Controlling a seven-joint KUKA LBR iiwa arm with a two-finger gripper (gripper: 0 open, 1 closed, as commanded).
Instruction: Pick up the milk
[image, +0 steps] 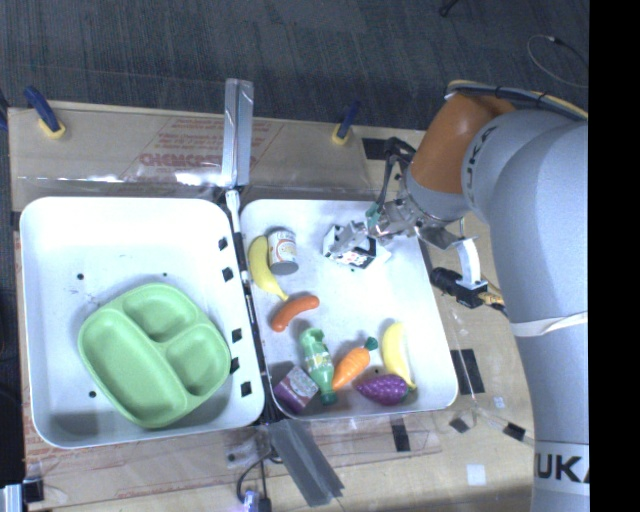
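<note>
dark carpet surrounds a cardboard-covered bench (300, 135) bearing two shallow white bins. the grey kuka arm with its orange band (520, 230) reaches in from the right. the left white bin (60, 230) holds a green divided plastic plate (155, 350). the right white bin (420, 310) holds the toy food: two yellow bananas, one by the dividing wall (260, 268) and one low on the right (397, 352), an orange sausage (293, 310), a carrot (350, 366), a green bottle (318, 362), purple grapes (383, 388), a purple box (297, 388) and a small tin can (283, 248).

the small black-and-white milk carton (350, 245) lies near the bin's upper right corner, with the two-finger gripper (385, 222) just beside it. whether its fingers are spread or closed i cannot tell. a good grasp probably needs the fingers centred across the carton's narrow sides, descending straight, then closing before any lift.
</note>
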